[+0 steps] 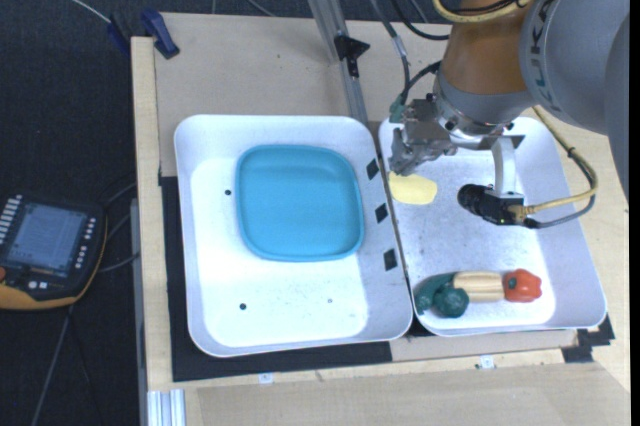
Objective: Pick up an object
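Camera view: the arm [560, 24] reaches in from the right, and its gripper [412, 154] hangs low over the upper left corner of the right bin [570, 264], close by the wall shared with the left bin [200, 244]. It sits there, I judge, because the nearest thing to pick is the yellow piece [413, 189], which lies on the bin floor just below the fingertips. Whether the tips touch it cannot be told, and nothing shows between the fingers, so no grasp can be claimed. The fingers look drawn close together (narrow, as far as the slant allows), though their tips blur into the grey metal above.

The yellow piece is a small, flattish, rounded lump, pale and matte, like a soft plastic toy. Its low profile would give 2 fingers little to bite on, in my judgement.

Along the bin's near wall lie 3 more toys in a row: a dark green knobbly lump [441, 298], a tan cylinder [479, 287] touching it, and a red rounded piece [521, 286] at the cylinder's other end. They rest against the wall, where a grasp would be cramped.

The left bin holds a blue tray [300, 202], smooth, glossy, square with rounded corners and a shallow lip, lying flat near the middle. Both bins are white, thin-walled, with faint dark speckles on the floor.
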Tool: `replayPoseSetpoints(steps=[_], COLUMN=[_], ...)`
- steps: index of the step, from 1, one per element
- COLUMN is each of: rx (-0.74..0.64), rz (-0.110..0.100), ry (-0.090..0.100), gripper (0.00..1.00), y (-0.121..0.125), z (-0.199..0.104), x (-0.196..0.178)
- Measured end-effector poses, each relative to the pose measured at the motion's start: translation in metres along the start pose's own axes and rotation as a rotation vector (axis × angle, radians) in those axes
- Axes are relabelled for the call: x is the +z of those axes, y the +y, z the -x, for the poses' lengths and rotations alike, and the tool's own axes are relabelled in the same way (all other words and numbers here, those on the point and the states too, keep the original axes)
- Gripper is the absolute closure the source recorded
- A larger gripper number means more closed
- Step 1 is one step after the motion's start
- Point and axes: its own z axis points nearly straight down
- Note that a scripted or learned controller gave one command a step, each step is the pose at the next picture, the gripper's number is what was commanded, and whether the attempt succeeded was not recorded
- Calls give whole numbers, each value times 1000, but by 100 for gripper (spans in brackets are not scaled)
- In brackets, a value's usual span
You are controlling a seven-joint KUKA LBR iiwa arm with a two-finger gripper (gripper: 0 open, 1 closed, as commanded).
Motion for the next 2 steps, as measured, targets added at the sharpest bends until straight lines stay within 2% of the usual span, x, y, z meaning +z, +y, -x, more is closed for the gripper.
replayPoseSetpoints(steps=[1,2], rx=[1,0], rz=[0,2], ry=[0,0], gripper=[100,100], y=[-31,-43], z=[-39,-82], x=[-3,-17])
